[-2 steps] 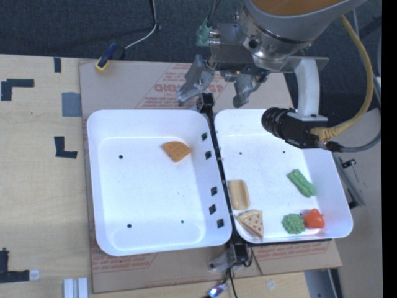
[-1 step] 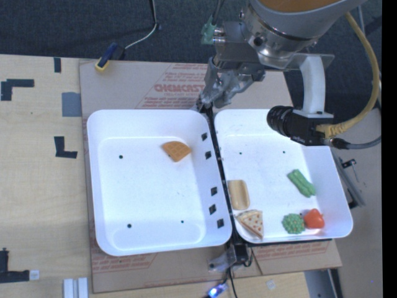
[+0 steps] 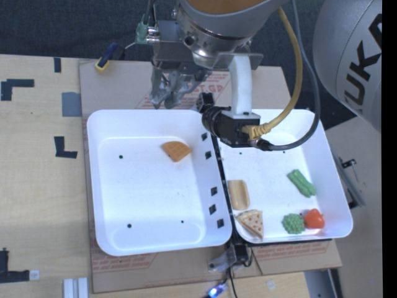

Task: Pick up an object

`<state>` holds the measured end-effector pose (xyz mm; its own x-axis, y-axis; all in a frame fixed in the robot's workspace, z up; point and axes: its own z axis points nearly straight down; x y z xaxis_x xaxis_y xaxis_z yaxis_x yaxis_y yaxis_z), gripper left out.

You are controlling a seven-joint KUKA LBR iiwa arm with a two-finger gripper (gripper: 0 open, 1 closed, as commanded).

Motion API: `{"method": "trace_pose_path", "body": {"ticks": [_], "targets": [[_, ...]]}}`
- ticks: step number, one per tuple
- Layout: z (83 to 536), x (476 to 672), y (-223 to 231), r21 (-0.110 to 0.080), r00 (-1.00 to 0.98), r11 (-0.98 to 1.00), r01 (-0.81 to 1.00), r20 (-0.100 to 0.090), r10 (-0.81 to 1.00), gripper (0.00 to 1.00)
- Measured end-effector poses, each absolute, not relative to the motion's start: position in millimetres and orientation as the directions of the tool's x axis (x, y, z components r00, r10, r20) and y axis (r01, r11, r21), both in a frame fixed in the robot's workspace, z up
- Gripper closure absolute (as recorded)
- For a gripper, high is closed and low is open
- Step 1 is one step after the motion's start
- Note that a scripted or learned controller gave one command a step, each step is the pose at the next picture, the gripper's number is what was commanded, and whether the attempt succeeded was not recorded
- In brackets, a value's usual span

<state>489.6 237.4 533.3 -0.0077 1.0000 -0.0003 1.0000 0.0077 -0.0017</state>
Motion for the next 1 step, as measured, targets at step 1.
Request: {"method": "trace_pose_path", "body": {"ticks": [1], "targets": [[533.4,556.1,232.8,0.001,0.001,-0.001,1.0,-0.002,1.0,1.0]]}}
